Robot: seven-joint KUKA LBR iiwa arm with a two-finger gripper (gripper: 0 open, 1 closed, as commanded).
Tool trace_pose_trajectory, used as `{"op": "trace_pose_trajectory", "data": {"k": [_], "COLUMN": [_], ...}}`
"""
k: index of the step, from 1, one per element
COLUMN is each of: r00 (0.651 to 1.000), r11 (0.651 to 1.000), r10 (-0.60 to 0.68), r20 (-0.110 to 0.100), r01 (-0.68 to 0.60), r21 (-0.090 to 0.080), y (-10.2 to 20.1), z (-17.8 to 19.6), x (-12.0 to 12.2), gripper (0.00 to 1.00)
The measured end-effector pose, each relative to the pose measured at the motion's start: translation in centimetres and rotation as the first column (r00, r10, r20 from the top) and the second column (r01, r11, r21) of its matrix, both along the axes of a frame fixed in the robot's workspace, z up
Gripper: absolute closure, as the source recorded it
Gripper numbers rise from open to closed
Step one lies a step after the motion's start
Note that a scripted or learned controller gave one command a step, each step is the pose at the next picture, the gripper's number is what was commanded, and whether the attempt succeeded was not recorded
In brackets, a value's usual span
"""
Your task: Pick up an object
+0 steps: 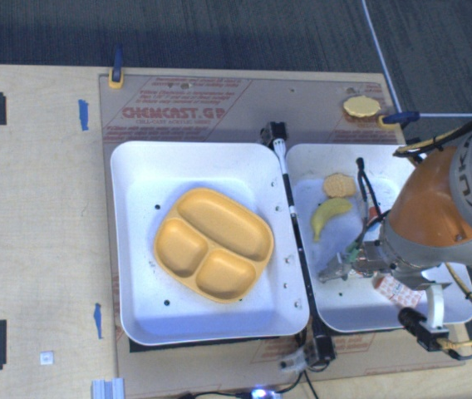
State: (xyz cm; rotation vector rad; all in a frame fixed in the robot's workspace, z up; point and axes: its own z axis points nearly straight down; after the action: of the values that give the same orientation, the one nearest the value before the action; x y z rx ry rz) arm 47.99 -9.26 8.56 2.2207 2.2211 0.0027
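The arm [435, 214] comes in from the right side of the camera view, its orange band bulking large above a grey wrist, with black cables looped over and beside it. The wrist tips downward and toward the left — the gripper [340, 270] sits low at its end, a small metallic cluster pointing left. The arm's own bulk covers much of what lies behind the gripper — the wrist and band overhang it from the right.
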Motion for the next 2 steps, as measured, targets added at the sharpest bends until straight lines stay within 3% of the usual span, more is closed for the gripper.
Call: {"op": "trace_pose_trajectory", "data": {"k": [1, 2], "r00": [1.0, 1.0], "r11": [1.0, 1.0], "r10": [0.0, 0.0], "r20": [-0.001, 0.003], "r01": [0.0, 0.0], "r21": [0.0, -0.001], "y": [-0.25, 0.04], "z": [-0.01, 0.03], "x": [1.0, 0.12], "gripper": [0.0, 0.0]}}
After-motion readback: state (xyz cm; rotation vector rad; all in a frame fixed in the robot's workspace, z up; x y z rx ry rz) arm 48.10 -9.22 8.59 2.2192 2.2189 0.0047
